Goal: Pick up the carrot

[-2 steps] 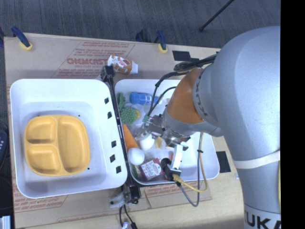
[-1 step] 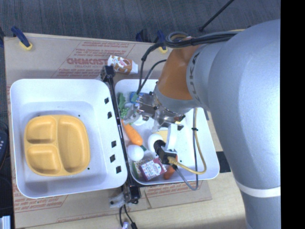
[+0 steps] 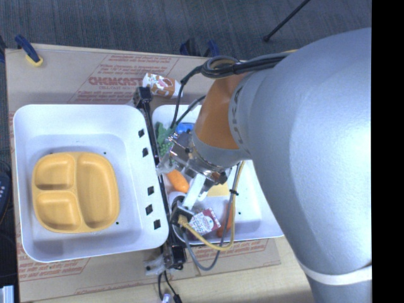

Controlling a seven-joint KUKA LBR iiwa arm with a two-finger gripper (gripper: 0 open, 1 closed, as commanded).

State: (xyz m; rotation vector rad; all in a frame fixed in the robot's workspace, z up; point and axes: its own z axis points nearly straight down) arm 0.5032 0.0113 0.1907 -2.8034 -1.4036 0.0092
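Listing by bearing from the gripper (image 3: 192,171), which hangs low inside the right bin (image 3: 252,216) beneath the orange-banded wrist.

Item 1, carrot (image 3: 178,182): a small orange piece on the bin floor, just beside the gripper on its picture-left and slightly lower side. It sits between the gripper and the bin wall that adjoins the left bin (image 3: 25,169). Whether it touches the gripper or lies a hair apart cannot be told. Only a stub shows, and the rest seems to run under the gripper's body. The long axis is therefore a loose judgement: slanting from upper left to lower right in the picture.

Item 2, gripper state: spread or pressed together, cannot tell. The working end is masked by its own housing and the wrist. Nothing orange is seen held in it.

Item 3, red-and-white packet (image 3: 205,221): near the gripper on its lower side, apart from the carrot.

Item 4, green item (image 3: 165,137) and blue item (image 3: 184,129): on the gripper's upper side, near it.

Item 5, yellow divided tray (image 3: 76,190): well off to the gripper's picture-left, in the left bin, of no concern here.

Note: the pick appears to turn on a short sideways shift toward the shared wall, then alignment across the carrot's slant. That wall stands close by and likely leaves little room.
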